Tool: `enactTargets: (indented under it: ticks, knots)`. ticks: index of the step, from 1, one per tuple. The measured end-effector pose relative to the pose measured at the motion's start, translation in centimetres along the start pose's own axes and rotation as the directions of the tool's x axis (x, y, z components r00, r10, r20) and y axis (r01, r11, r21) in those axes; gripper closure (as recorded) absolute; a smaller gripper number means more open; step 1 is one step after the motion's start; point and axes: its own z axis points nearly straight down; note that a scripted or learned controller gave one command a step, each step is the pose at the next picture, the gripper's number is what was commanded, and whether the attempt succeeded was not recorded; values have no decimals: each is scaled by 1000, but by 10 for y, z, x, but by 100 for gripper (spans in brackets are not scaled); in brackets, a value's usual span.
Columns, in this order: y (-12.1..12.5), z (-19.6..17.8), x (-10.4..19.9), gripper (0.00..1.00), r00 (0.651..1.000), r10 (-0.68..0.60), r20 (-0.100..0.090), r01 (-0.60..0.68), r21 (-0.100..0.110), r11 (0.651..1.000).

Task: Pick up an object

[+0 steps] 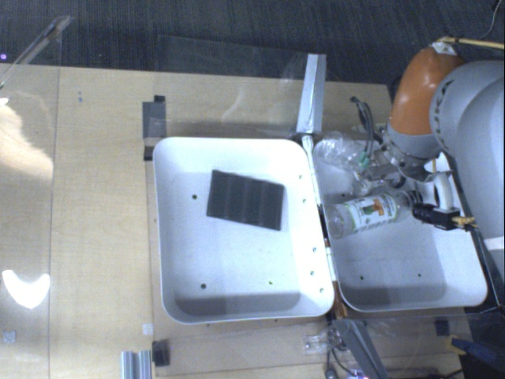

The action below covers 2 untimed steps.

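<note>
One clear bottle (369, 212) lies beneath the hand (384, 181), whose state cannot be told; its midsection should be straddled squarely.

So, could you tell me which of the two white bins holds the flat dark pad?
The left bin: the dark pad lies flat in it, while the right bin holds a bottle on its side.

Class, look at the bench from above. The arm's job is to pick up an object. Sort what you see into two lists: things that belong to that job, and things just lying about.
Belongs to the job:
gripper
bottle lying on its side
crumpled clear plastic
right bin

Lying about:
dark ribbed pad
left bin
black corner blocks
</note>
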Motion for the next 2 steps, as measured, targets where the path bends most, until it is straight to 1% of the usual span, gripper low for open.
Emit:
enactTargets:
  ticks: [1, 2]
  knots:
    - [14, -92, 29, 100, 984, -174, 40, 177, -107, 978]
    - [14, -91, 29, 0, 984, -174, 40, 177, -107, 978]
